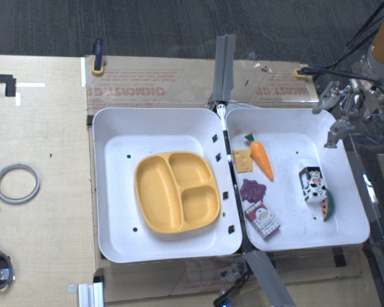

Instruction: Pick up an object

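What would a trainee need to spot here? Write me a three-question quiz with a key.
1. True or false: the yellow divided plate lies in the left bin.
2. Which toy lies nearest the cracker? A) carrot B) cow-print carton C) watermelon slice
3. Fill in: the gripper sits above the right bin's ____ right corner.

Key: 1 true; 2 A; 3 far.

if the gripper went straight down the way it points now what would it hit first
Probably the right white bin's upper right rim or bare floor just inside it: the metal two-finger gripper hangs over that corner, apart from the black-and-white cow-print carton. Depth is unclear.
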Controlling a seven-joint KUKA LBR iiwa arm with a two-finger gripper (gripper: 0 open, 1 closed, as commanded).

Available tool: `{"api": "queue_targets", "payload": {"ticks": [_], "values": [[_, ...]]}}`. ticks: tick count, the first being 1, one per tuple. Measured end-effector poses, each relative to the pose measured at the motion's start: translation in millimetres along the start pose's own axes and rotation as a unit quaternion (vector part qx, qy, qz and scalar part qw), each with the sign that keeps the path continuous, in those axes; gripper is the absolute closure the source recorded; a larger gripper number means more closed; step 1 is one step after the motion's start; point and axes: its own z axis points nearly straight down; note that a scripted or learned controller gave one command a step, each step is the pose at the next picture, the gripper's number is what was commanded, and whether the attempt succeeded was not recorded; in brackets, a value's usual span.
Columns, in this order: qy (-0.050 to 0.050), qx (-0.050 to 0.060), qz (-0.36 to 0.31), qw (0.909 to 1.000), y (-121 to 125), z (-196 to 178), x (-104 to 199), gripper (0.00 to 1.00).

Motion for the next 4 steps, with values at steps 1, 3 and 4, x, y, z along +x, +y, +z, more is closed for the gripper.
{"api": "queue_targets", "payload": {"ticks": [1,3,4], "values": [[-0.009,0.003,0.01,0.9999,-22.9,131.1,19.8,0.0],[0.001,0.0,0.299,0.9543,63.9,154.0,-9.7,0.0],[0.001,0.001,0.278,0.9606,49.5,153.9,-6.3,0.0]]}}
